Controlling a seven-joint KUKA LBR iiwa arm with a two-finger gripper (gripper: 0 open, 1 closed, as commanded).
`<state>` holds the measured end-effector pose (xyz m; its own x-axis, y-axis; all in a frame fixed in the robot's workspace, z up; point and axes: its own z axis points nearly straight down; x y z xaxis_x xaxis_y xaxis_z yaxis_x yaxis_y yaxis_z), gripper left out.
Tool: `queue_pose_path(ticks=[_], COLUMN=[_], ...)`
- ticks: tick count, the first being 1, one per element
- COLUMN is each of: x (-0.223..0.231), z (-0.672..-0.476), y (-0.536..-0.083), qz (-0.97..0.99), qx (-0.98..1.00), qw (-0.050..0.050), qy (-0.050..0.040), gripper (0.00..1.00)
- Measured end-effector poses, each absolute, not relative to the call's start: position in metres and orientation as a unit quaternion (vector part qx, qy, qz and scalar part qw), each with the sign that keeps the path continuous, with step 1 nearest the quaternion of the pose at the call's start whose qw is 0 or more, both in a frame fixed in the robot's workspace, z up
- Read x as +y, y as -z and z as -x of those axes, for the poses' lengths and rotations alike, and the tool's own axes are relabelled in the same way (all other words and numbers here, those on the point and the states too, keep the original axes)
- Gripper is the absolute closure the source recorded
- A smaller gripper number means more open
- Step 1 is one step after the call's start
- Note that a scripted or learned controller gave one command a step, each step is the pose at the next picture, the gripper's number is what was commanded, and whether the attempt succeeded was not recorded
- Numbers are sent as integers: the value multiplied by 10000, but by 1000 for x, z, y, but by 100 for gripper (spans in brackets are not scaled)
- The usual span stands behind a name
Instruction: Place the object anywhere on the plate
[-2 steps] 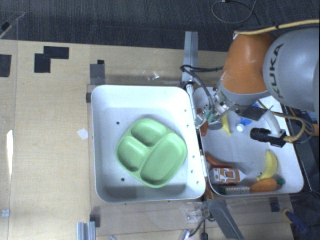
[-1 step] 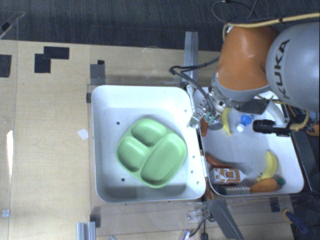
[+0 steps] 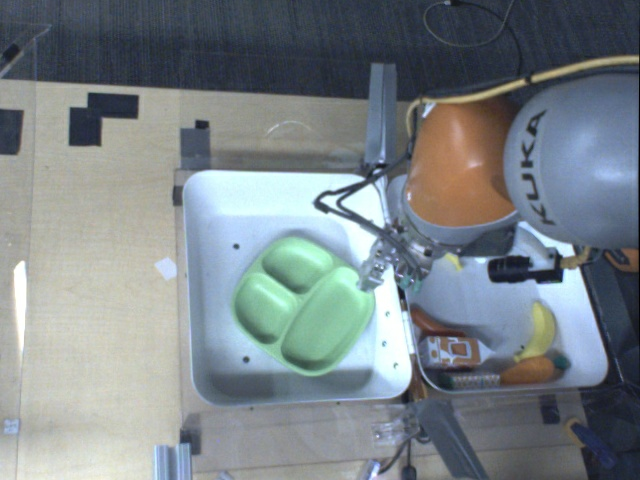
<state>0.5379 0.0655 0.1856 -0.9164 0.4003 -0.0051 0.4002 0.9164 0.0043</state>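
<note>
The grey arm [image 3: 560,158], with its orange band above the wrist, bulks over the right side of the desk [image 3: 90,268] and hides much of the right bin [image 3: 590,363]. Left of it lies the left bin [image 3: 200,298], white and shallow, with the plate [image 3: 305,303] resting on its floor. The plate is pale green, rounded, and split into three compartments, one large and two smaller; it sits tilted in the bin, and its right edge lies just beside and below-left of the gripper [image 3: 385,263].

The gripper hangs over the wall between the two bins, close to the plate's right rim. It is small, metallic and blurred against the arm, so whether it is spread or closed cannot be told, nor whether anything is in it.

Below and to the right of the gripper, in the right bin, lie a yellow banana [image 3: 541,330], an orange carrot-like piece [image 3: 527,370] and a small brown-and-white carton [image 3: 450,351], all partly cut off by the arm or the bin's rim.
</note>
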Motion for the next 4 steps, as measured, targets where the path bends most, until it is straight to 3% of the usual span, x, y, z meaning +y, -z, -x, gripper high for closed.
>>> queue_pose_path(ticks=[1,2,3,4], x=[23,48,-18,8], z=[-620,-585,-504,-596], y=[-186,-187,-186,-237], qz=[-1642,-330,313,1215], qx=[9864,9994,9995,9926], qw=[42,42,40,68], qy=[-14,-13,-3,-5], gripper=[100,100,100,100])
